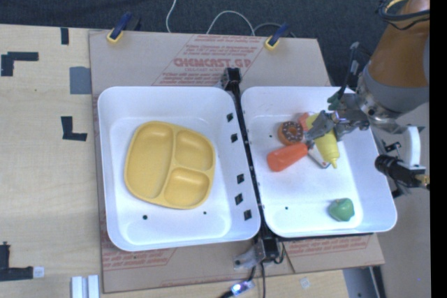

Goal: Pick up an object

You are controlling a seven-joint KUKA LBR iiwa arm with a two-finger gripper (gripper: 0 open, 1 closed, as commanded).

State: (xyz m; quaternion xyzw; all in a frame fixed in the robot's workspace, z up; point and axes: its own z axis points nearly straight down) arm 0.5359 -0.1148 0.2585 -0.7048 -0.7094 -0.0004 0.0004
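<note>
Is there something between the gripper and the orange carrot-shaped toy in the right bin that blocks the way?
Nothing visible blocks it. The gripper hangs over the right white bin, just right of the orange carrot-shaped toy. The brown ring-shaped doughnut toy and the yellow bottle-shaped toy lie close beside that path, not across it.

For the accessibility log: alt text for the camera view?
The gripper sits low in the right bin among a yellow toy, an orange carrot and a brown donut. A green toy lies nearer; the left bin holds a yellow divided plate.
</note>
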